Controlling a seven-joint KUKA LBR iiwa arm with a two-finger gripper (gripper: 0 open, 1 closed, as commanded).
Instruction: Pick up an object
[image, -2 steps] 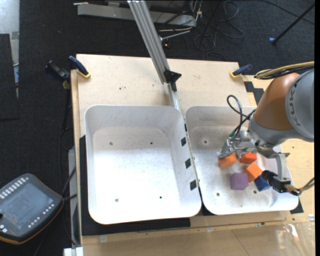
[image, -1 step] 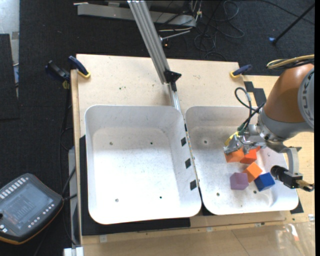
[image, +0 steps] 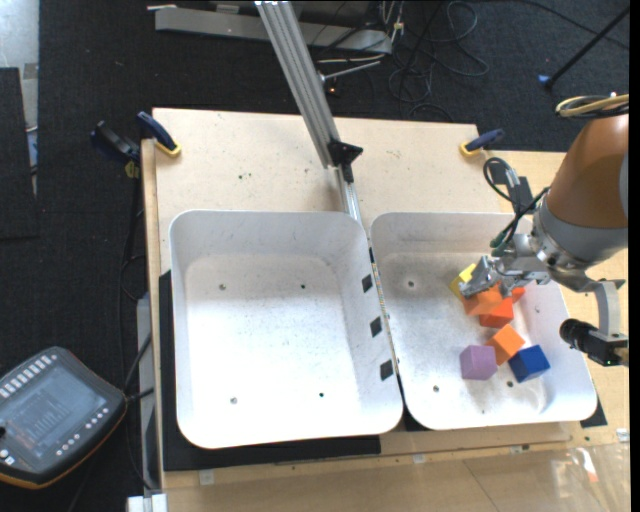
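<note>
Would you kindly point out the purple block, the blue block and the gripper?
purple block (image: 478, 361): camera view, top face.
blue block (image: 529, 363): camera view, top face.
gripper (image: 487, 280): camera view, between its fingertips.

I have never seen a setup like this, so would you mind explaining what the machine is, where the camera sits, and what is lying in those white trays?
This is one photo from a camera fixed above a workbench, looking down at a slant. The grey and orange shape at the right is a robot arm; its job is to pick up an object. At its tip is the end effector, lowered into the right bin, one of two shallow white bins lying side by side. It sits right over a cluster of small blocks: a yellow block and an orange block. I cannot tell from this angle whether it actually grips anything. Nearby lie another orange block, a purple block and a blue block. The left bin shows just a few dark specks.
</note>
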